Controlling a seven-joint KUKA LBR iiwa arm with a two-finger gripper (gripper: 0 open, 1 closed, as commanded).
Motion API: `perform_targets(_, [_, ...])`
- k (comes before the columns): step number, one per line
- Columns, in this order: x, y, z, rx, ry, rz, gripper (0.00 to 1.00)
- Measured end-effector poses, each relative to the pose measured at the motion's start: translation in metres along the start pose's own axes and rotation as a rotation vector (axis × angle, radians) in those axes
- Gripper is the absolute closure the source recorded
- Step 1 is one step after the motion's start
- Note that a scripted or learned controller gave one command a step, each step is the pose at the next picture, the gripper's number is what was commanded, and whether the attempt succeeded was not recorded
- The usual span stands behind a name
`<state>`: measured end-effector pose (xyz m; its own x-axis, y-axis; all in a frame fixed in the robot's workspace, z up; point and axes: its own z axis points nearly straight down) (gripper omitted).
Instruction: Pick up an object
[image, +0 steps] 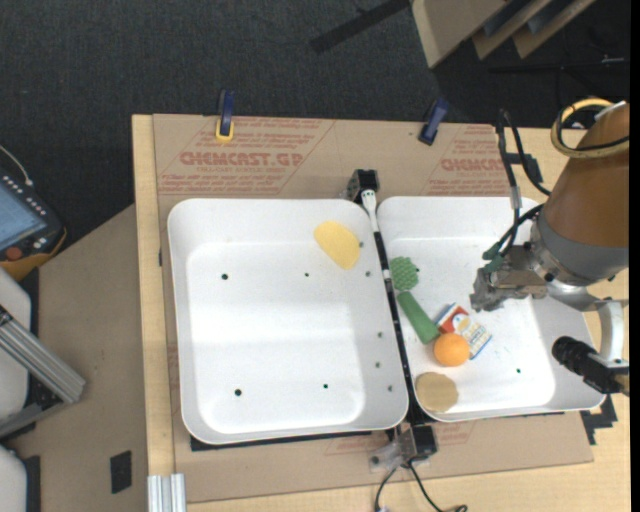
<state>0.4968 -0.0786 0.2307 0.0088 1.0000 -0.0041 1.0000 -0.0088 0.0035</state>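
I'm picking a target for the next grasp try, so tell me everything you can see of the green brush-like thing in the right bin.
The green brush looks like moulded plastic: a broad, bumpy, lighter-green head at its upper end and a darker, narrower handle running down and to the right. It lies flat on the floor of the right bin, tilted diagonally, its head close to the bin's left wall. The handle's lower end meets or nearly meets the small red-and-white packet and ends just above the orange ball. The gripper is off to its right, apart from it.

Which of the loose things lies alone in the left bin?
The pale yellow piece, near the left bin's top right corner. The green brush, orange ball and tan disc lie in the right bin.
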Motion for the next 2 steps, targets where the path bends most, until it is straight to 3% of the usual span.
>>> perform_targets(1, [-0.136,-0.018,-0.042,-0.003,-0.006,0.005,1.0])
perform_targets(2, [-0.146,-0.018,0.045,0.011,0.006,-0.006,1.0])
